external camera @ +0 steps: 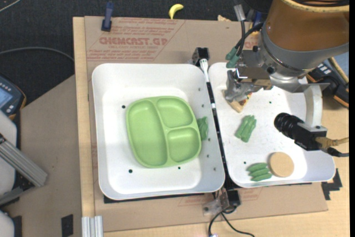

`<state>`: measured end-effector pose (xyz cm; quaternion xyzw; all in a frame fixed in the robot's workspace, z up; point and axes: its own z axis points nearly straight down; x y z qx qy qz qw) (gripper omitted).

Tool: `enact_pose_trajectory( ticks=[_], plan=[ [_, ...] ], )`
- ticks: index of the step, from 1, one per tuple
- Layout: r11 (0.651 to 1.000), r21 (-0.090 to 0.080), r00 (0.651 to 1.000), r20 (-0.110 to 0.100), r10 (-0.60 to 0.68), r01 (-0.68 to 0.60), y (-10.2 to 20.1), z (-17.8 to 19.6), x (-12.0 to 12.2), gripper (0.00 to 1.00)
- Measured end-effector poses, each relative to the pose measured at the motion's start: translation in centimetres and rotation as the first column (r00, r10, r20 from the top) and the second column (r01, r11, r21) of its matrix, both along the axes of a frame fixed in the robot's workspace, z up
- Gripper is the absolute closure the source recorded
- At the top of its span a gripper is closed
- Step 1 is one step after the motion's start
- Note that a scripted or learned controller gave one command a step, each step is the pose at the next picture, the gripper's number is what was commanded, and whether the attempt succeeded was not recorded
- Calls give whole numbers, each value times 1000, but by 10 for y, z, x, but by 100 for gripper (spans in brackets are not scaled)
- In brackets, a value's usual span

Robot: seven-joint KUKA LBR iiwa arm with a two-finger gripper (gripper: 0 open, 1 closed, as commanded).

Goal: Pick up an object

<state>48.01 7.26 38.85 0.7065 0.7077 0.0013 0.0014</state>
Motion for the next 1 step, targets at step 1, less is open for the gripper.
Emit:
enact_pose_trajectory(
  ticks=[1],
  plan=[
    [1000,0,1000,2,1,-1,0,10,1,100]
  ],
)
